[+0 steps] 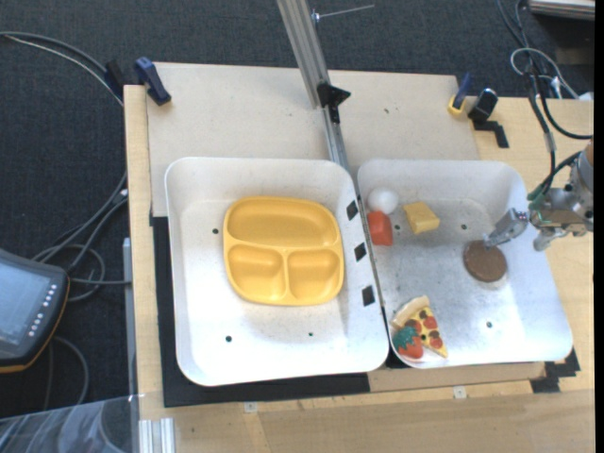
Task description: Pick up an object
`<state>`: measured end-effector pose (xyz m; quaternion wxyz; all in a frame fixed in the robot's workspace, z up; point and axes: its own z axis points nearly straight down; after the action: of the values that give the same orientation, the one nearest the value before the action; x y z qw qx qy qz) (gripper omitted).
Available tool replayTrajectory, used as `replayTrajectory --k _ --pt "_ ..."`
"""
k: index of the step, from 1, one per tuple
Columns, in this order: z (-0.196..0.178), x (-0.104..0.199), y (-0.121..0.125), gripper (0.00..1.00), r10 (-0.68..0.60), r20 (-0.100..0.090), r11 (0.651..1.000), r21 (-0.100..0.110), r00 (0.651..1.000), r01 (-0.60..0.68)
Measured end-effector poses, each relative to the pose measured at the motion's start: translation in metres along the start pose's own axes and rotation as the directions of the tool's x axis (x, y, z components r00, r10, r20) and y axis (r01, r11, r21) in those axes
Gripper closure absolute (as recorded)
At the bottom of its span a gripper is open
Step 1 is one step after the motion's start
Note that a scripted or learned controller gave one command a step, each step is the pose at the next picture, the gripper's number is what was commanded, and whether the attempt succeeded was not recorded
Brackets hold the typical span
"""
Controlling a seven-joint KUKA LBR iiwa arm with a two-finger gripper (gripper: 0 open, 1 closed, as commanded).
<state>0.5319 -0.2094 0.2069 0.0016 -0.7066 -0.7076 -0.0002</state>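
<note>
My tool (527,228) stands at the outer edge of the right bin (528,319), fingers spread apart with nothing between them. Just beside it, toward the bin's middle, lies a brown round disc (485,262), not touching my fingers. Farther from the tool sit a yellow block (421,219), a red piece (379,227) and a white ball (382,199), close together. A pizza slice toy (420,329) lies near the bin's front corner. Well apart, the left bin (198,347) holds a yellow divided plate (282,250).
</note>
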Motion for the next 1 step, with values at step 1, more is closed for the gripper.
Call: replayTrajectory --k 1 --pt "0.0 0.0 0.0 0.0 0.0 0.0 1.0 0.0 1.0 0.0"
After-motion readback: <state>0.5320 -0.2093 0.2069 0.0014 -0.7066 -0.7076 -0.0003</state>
